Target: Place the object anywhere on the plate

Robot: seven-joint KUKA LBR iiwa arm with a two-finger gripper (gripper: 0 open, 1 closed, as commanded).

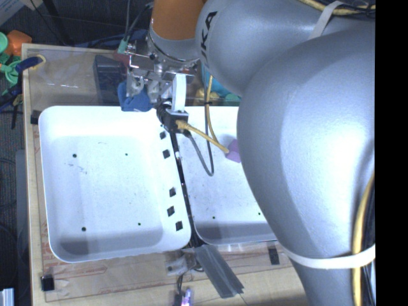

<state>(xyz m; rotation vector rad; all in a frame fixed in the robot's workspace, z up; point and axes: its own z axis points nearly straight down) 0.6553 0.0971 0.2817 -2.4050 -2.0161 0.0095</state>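
A small blue object (pixel 134 101) hangs at the far rim of the left bin (pixel 102 190), just under the wrist. My gripper (pixel 141 89) points down over that rim, and the blue object sits between its fingers. A small piece of something lilac (pixel 233 150) peeks out from under the arm in the right bin (pixel 223 228); it may be the plate's edge, and the arm hides the rest.
The big grey arm covers most of the right bin. A yellow cable (pixel 204 138) and a black cable loop hang from the wrist over the divider between the bins. A teal thing (pixel 215 93) shows behind the arm. Green toys (pixel 9 59) lie off the bench at far left.
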